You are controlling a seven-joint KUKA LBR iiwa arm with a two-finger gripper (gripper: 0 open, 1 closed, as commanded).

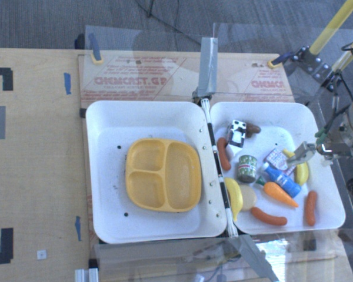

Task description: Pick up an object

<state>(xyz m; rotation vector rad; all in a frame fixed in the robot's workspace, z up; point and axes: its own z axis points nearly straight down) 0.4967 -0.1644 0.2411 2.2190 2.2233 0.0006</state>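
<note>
**Gripper low over the right bin, nothing seen in its grasp**

Starting at the left, the left bin (97, 157) holds one thing, a yellow divided tray (163, 174). It lies flat near the middle, its two small sections toward the left and its long section toward the right.

Across the divider, the right bin (270, 135) holds all the loose pieces I could pick from. A red sausage (224, 153) lies along the left wall, and below it a banana (234, 197) also hugs that wall, with a pale round piece (247, 198) just beside it. Toward the back sits a black and white cube (237, 131), touching a small brown piece (253, 129). A green-labelled can (246, 168) stands near the middle. To its right are a purple and white box (276, 157), a blue bottle (284, 181) and a carrot (279, 194), packed close together. A second sausage (269, 217) lies along the front.

The gripper (300, 153) comes in from the right and sits just above the box and bottle, beside a second banana (302, 172). I cannot tell whether it is released or clenched, and I see nothing held in it. A third sausage (310, 207) lies near the front right corner.
</note>
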